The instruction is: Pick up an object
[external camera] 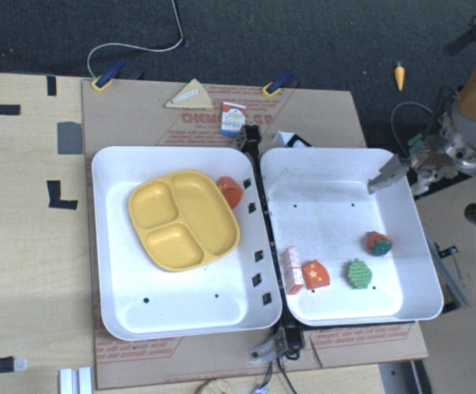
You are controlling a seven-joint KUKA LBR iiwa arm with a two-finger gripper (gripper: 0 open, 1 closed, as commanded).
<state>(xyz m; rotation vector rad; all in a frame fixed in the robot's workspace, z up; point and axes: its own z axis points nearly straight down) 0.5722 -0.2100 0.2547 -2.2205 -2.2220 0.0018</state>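
Here, two white bins (111, 245) sit on cardboard (336, 113) over dark carpet (304, 23).

Dark carpet (304, 23) behind, pale wood bench (25, 245) with black marks, brown board (320, 113) held by blue clamps (281, 81), white cable (152, 43) looping, perhaps taped grey patch (70, 136).

A small red-and-white carton (233, 120) stands on the cardboard sheet (139, 113), well left of the gripper (383, 182). A tan wedge (190, 97) lies farther left, and a blue clamp (281, 80) sits nearer.
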